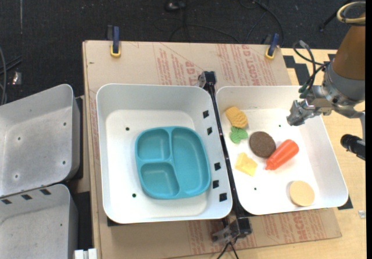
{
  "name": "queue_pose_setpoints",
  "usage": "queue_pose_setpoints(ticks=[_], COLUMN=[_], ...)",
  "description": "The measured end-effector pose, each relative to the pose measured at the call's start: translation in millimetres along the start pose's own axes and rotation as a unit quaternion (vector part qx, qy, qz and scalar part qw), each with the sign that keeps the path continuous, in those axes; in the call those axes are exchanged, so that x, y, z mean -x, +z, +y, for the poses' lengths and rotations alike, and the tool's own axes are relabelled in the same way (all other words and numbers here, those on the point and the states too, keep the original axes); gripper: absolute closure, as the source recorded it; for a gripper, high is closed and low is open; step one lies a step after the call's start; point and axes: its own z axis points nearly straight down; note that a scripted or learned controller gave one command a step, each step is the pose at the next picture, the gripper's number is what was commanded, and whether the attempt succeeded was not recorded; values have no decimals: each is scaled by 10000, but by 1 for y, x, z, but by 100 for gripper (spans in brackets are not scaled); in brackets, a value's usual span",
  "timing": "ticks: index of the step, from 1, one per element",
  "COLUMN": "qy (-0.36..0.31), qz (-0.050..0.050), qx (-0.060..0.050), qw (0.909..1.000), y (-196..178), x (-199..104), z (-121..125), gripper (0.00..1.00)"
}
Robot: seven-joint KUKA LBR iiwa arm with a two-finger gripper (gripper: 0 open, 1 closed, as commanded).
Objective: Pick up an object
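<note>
Camera view: six food items (pixel 263 143), one divided tray (pixel 172 162).

Two bins sat side by side on the bench. In the left bin (pixel 110 135) lay a divided tray (pixel 172 162), roughly at its middle. The right bin (pixel 325 159) held a cluster of toy foods toward its left half: a ridged piece (pixel 236 117) farthest back, a small leafy piece (pixel 238 134) just in front of it, then a wedge (pixel 246 164) nearer still. A round patty (pixel 262 144) touched a carrot (pixel 282 154) on its right. A flat disc (pixel 302 193) lay apart, near the front right corner.
</note>
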Motion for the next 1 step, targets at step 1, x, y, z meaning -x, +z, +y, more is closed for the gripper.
queue_pose_setpoints(ticks=[1], qy=[-7], qz=[2], qx=[-8], qw=[10000], y=[-30], x=[0], z=[1], gripper=[100])
